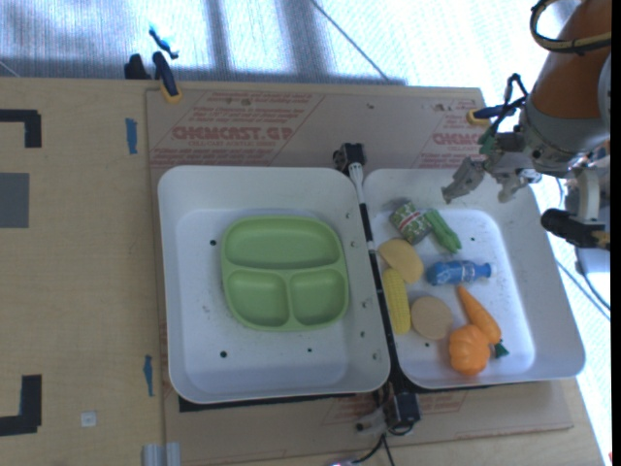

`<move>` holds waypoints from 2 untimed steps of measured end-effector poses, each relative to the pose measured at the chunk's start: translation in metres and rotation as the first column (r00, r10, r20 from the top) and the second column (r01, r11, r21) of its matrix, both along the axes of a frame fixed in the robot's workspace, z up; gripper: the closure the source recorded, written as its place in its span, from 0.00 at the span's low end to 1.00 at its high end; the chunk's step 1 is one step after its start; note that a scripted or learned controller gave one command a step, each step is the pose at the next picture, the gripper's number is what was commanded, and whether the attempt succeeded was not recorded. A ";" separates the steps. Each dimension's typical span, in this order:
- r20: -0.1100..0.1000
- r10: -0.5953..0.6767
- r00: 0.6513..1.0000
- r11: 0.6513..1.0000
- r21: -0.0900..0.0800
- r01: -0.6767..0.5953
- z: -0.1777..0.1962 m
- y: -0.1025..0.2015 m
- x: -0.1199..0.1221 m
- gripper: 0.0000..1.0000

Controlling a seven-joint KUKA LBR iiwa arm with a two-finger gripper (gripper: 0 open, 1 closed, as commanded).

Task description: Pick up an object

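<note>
Right bin (pixel 543 343), near end: orange fruit (pixel 469 349) touching carrot (pixel 478 313); tan round piece (pixel 432 316) beside corn cob (pixel 396 300). Mid: blue bottle (pixel 457 273), yellow potato (pixel 402 259). Far end: green can (pixel 409 221). Left bin (pixel 184 289): green divided plate (pixel 285 271). Gripper (pixel 482 183) above far rim, fingers spread, nothing between them.

Two white bins: the left bin (pixel 184 260) and the right bin (pixel 543 299). One green plate (pixel 284 271) with three compartments. Eight toy foods: one can (pixel 409 221), one pepper (pixel 444 230), one potato (pixel 402 259), one bottle (pixel 456 273), one corn (pixel 396 300), one cookie (pixel 432 316), one carrot (pixel 478 314), one orange (pixel 469 349).
</note>
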State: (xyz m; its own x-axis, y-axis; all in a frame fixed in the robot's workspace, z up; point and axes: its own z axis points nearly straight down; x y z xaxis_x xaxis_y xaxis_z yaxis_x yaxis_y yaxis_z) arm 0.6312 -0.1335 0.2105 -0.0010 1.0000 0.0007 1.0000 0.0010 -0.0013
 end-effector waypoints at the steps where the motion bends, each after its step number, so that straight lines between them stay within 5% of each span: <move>1: 0.000 -0.002 1.000 1.000 0.000 0.002 -0.110 0.025 -0.069 0.00; 2: 0.006 -0.002 1.000 1.000 -0.002 0.002 -0.124 0.027 -0.149 0.00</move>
